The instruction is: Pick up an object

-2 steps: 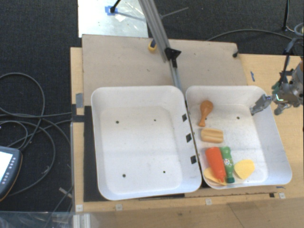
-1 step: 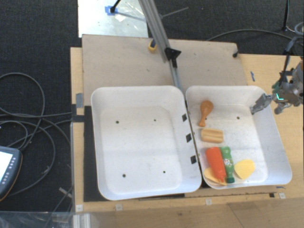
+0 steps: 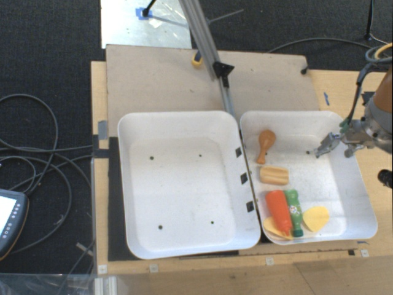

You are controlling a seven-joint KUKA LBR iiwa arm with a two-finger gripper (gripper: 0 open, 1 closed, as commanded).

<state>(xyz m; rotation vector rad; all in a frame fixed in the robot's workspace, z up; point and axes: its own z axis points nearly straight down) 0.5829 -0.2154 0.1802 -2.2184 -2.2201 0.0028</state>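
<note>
Presently: end effector over right bin, toy food clustered below it

Item 1. End effector (image 3: 326,145): metal two-finger unit on the grey arm (image 3: 376,120) with orange band, entering from the right. It sits above the upper right part of the right bin (image 3: 356,192). Nothing is seen between its fingers; whether they stand wide or narrow cannot be told from this view.

Item 2. Toy drumstick (image 3: 265,145): brown, lying at a slant, to the left of the end effector at about the same height in the picture, well apart from it.

Item 3. Toy bread roll (image 3: 274,176): tan, lying lengthwise, below and to the left of the end effector, just under the drumstick.

Item 4. Toy carrot (image 3: 279,212): orange-red, farther below the end effector and to its left, near the bin's front left corner.

Item 5. Green toy vegetable (image 3: 294,212): long, with a pale label patch, touching the carrot on the side nearer the end effector.

Item 6. Yellow toy slice (image 3: 316,218): flat, rounded, almost straight below the end effector, just beside the green piece, near the front wall.

Item 7. Left bin (image 3: 129,165): white, shallow, well to the left of the end effector, joined to the right bin by black clips.

Item 8. Tabletop (image 3: 258,72): pale board under both bins, with a grey pole (image 3: 199,23) crossing behind.
</note>
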